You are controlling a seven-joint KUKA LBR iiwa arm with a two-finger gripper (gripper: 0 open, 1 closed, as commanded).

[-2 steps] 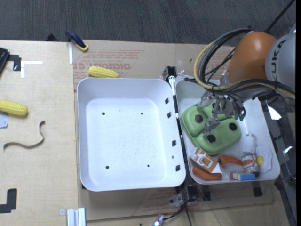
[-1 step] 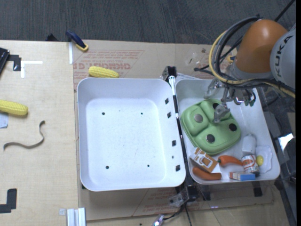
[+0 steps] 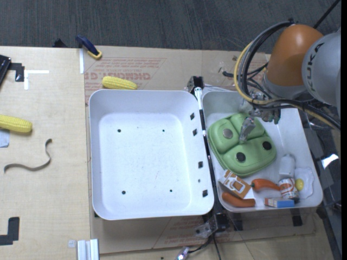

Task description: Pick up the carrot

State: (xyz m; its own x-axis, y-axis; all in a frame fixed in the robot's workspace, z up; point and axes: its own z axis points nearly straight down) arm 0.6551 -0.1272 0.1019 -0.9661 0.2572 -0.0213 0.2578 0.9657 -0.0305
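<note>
In the right bin [image 3: 306, 145], the claw [image 3: 247, 130] hangs over a green tray [image 3: 241, 145], the big moulded piece with dark holes that fills that bin's upper middle. The claw's tip sits right above the tray's top face, near its centre; whether it touches the plastic cannot be told. Whether the claw is apart or together cannot be told either, since it shows as one narrow grey shape from this angle. Nothing is seen clamped in it.

The carrot [image 3: 264, 184] lies just below the tray, toward the bin's near wall, its orange body slanting and one end curling up. It is apart from the claw, with the tray's lower lobe between them. Left of the carrot, also below the tray, lies a small orange-and-white packet [image 3: 235, 183], and below that a red sausage-like piece [image 3: 238, 200]. Right of the carrot stands a small can [image 3: 287, 187], with a white bottle [image 3: 287, 166] above it and a yellow bit [image 3: 300, 185] beside it. A blue-and-white box [image 3: 280, 202] lies below the can, by the near wall.

The arm [image 3: 295, 56] comes in above the tray, its orange band up high, with yellow and black cables looped beside it.

Left of the tray sits the left bin [image 3: 97, 161]. Beyond it on the counter [image 3: 43, 199] lie two corn cobs [image 3: 119, 83] and a dark curved strip [image 3: 30, 163].
</note>
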